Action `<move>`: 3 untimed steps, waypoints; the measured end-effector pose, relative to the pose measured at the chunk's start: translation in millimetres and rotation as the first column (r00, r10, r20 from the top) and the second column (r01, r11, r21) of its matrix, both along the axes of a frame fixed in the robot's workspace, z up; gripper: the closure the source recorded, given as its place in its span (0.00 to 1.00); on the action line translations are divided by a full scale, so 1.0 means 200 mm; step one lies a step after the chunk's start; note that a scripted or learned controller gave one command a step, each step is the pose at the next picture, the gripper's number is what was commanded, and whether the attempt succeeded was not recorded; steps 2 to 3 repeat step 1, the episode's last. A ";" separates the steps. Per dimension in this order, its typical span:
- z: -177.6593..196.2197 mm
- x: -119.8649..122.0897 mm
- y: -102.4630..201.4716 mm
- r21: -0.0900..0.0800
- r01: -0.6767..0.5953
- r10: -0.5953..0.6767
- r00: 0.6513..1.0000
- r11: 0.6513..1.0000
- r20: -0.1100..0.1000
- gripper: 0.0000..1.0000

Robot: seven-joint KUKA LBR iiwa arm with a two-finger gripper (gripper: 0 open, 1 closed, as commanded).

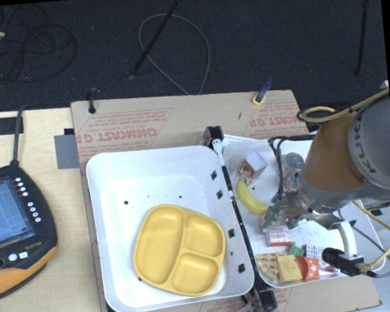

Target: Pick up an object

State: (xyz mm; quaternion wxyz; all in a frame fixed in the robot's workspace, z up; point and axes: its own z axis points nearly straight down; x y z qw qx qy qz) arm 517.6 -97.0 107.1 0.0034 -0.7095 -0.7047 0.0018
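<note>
Left bin (pixel 109 194) — yellow tray (pixel 178 249).

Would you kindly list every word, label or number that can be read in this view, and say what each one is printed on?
"CHEMCRST", in red, seen upside down: on the cardboard sheet under the bins, left part.
A second red print, starting "GP" or similar: same cardboard, right part; too cut off to read.
Grey arm: dark letters on its casing, too partial to read.
Tablet screen: lines of text, too small.
Packets in the right bin: print too blurred.
</note>
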 end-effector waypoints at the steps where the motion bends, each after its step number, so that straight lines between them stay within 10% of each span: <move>1: 0.43 0.09 0.33 0.000 -0.014 0.014 1.000 1.000 0.013 1.00; 3: 0.43 0.09 0.33 0.000 -0.014 0.014 1.000 1.000 0.013 1.00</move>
